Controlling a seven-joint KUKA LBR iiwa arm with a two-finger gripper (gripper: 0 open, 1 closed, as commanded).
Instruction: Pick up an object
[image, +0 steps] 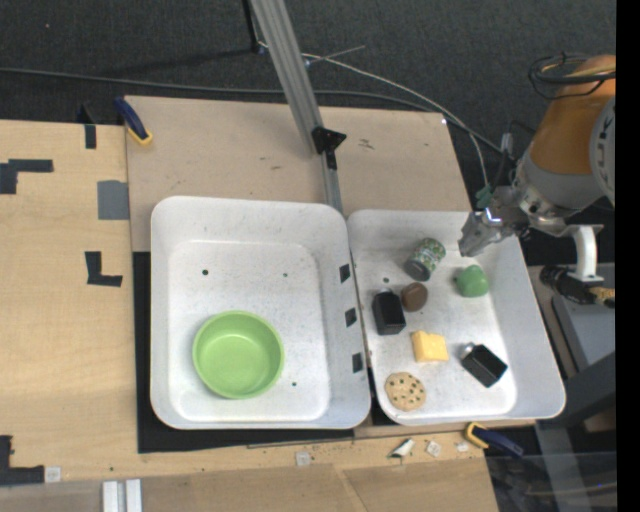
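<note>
Green rounded lump: right white bin, far-right part, just near-side of the grey jaws, which hang directly above-far; nothing visibly grasped; open or clenched cannot be told.

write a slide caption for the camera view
KUKA arm's gripper hovers above a green ball in the right bin; a green bowl sits in the left bin.

You've got a lime green bowl sitting in the speckled white left bin. In the right bin: a green ball, yellow block, tan cookie with dark dots, two black blocks, and a green-and-white can, I think.
</note>
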